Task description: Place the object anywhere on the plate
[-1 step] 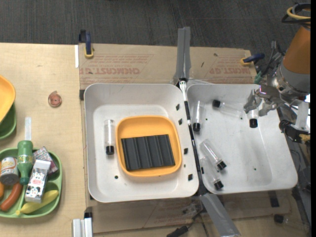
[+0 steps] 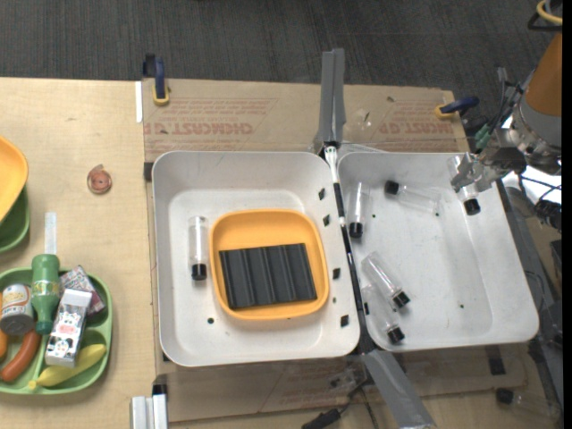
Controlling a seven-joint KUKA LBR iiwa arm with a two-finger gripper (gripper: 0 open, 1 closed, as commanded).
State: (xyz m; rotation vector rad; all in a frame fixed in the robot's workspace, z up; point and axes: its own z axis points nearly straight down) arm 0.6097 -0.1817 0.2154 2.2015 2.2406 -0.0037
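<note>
My claw (image 2: 471,186) sits at the right bin's (image 2: 500,320) 2 o'clock corner; its state: cannot tell. A clear plastic black-capped tube (image 2: 197,249) lies in the left bin, at 9 o'clock beside the square orange plate (image 2: 268,223).

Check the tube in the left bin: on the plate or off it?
Off. The tube lies on the left bin floor beside the orange plate.

place: likely robotics lab | signs: white bins (image 2: 170,239), clamped cardboard (image 2: 241,119), test tubes (image 2: 384,280)
</note>
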